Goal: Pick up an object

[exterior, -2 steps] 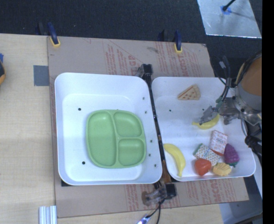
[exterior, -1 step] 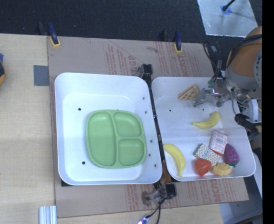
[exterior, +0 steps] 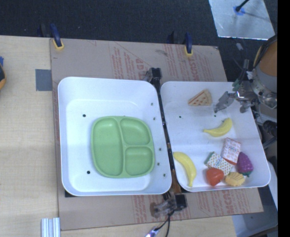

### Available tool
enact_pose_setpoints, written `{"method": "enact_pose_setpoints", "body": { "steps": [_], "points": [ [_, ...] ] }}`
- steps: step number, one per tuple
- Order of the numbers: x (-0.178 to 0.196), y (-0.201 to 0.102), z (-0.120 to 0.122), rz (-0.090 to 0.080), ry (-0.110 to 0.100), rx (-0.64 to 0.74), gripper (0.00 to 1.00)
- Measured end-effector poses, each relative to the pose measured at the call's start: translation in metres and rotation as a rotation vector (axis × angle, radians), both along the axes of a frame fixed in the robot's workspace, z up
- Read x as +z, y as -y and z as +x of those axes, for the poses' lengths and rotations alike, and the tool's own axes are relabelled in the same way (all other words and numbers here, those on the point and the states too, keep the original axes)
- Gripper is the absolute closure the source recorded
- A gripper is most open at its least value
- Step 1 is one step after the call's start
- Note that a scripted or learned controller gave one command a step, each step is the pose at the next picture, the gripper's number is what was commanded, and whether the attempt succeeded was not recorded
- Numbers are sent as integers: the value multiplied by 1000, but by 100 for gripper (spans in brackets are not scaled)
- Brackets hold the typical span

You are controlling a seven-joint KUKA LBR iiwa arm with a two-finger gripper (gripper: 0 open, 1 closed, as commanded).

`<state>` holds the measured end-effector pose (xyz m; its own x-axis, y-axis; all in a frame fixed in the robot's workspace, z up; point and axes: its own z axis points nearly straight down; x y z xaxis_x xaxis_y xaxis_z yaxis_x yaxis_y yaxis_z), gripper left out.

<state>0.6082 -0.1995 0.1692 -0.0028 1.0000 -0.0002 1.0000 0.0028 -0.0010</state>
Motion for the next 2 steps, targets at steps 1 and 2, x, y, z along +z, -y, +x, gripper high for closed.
{"method": "enact_pose_setpoints", "body": {
  "steps": [1, 2],
  "points": [
    [-49, 13, -63, 0, -4, 1, 0],
    [-76, 12, 11, 1, -1, 1, 0]
  ]
}}
